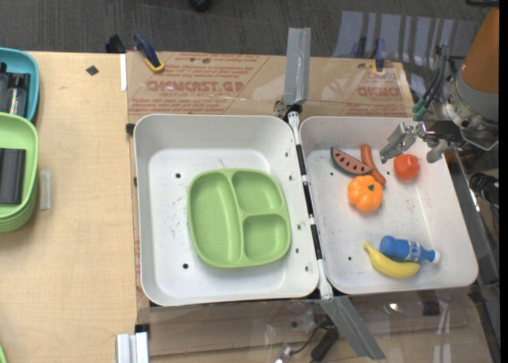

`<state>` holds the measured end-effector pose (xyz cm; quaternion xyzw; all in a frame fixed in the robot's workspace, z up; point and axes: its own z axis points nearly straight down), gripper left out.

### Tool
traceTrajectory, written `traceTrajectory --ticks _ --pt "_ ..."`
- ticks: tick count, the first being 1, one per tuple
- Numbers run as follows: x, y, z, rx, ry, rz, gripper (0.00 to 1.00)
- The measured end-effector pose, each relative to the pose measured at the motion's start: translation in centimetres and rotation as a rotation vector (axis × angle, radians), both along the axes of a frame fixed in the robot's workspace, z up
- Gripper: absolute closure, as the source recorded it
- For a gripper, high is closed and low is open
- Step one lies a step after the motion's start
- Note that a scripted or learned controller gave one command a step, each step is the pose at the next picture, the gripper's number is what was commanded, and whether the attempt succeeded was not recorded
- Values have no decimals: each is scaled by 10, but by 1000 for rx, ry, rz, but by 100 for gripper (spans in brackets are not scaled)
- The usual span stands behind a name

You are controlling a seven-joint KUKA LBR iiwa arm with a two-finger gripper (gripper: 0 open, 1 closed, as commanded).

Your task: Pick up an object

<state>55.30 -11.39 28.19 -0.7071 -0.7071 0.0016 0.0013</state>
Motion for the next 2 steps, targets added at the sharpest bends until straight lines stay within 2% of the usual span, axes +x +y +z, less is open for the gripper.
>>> traceTrajectory --ticks 1,2 --pt "0 -1 8 -1 2 -1 100" --pt "-54 115 -92 -1 2 -62 100"
